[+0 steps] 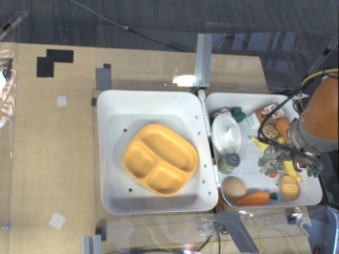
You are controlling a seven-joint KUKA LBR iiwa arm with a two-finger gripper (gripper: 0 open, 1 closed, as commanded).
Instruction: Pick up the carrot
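Observation:
The carrot (253,198), orange with a small green stem end, lies along the front wall of the right bin (316,194). My gripper (272,162) hangs over the right half of that bin, behind and to the right of the carrot and apart from it. Its metal fingers point down among the items there, and I cannot make out their state. The arm's orange band shows at the right edge.
The left bin (108,142) holds a yellow divided plate (160,158). Around the gripper lie a white bowl (226,133), a green-labelled can (229,163), a potato (233,187), a banana (290,168), a biscuit-like item (289,187) and a cookie packet (270,123).

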